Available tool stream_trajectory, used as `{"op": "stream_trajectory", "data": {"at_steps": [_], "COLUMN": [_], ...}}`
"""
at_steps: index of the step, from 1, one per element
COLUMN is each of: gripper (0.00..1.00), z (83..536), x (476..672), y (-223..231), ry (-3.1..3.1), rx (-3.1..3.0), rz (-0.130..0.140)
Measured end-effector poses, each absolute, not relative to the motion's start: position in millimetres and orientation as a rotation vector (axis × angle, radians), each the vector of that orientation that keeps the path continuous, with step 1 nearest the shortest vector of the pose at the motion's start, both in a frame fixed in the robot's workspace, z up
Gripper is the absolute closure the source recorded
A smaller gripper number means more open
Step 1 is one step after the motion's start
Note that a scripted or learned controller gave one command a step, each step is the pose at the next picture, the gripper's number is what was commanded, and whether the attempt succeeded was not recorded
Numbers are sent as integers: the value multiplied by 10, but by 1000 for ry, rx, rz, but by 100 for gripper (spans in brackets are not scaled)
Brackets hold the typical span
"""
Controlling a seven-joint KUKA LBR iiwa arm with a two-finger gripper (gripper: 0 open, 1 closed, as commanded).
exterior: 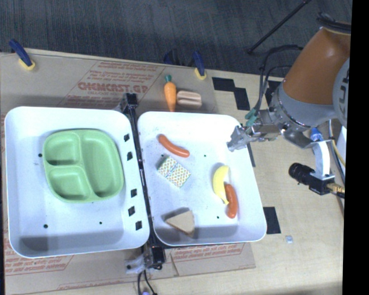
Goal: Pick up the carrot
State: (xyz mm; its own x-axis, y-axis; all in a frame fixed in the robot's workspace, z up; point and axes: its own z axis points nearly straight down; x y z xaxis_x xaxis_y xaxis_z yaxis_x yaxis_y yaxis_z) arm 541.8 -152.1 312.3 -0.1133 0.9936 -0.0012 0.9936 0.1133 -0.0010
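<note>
Bench (289,262) was covered by printed cardboard (108,81). Two white bins sat side by side on it: left bin (14,186), right bin (252,200). Carrot (169,94) and a small sandwich-like toy (189,99) lay just behind the right bin, touching.

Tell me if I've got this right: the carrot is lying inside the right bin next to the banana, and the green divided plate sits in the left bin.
Not quite. In the camera view the carrot lies outside the bins, on the bench just beyond the right bin, beside a small sandwich-like toy. The banana is inside that bin. The green divided plate does sit in the left bin.
</note>
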Motion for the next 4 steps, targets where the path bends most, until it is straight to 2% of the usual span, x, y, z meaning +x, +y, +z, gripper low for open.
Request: {"op": "stream_trajectory", "data": {"at_steps": [1,2,3,4], "gripper": [100,100,100,100], "z": [2305,3681,2175,2673], "x": [4899,4845,4903,4765], "y": [-836,-1571,-945,-1700], "ry": [2159,2205,2259,2627], "rx": [2289,2235,2191,1723], "rz": [-5,-2,-5,-2]}}
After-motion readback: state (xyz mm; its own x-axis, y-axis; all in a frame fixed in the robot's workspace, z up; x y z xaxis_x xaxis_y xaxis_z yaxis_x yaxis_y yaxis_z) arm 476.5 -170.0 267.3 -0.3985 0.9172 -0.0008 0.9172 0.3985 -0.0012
